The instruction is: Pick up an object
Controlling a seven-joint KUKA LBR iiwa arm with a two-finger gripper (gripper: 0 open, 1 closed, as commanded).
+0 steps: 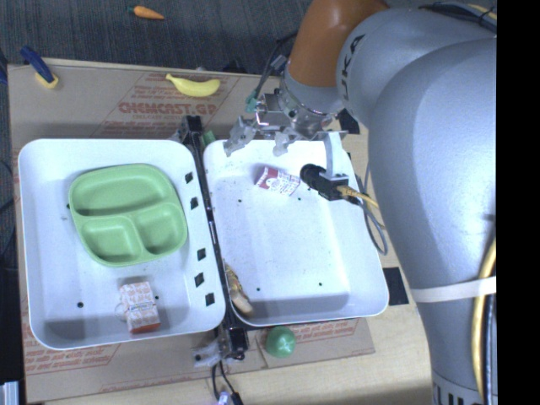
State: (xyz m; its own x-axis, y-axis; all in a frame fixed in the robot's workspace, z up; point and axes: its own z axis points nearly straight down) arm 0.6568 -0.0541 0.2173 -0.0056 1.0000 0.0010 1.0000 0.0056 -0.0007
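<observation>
Sitting in left bin (34, 226): green tray (126, 213), small carton (137, 305). Right bin (354, 285): red-white packet (277, 180) near far wall. Gripper (260, 139) just above packet, fingers spread, holding nothing. Approach step; next move: descend, clamp packet.

- Grey arm (430, 142) comes in from the right side of the view, big and close to the cam, taking up most of that side.
- Orange band (325, 32) sits just above the wrist, near top centre.
- Wrist bends down-left.
- Gripper (260, 144) points down; two fingers spread apart w/ nothing between them.
</observation>
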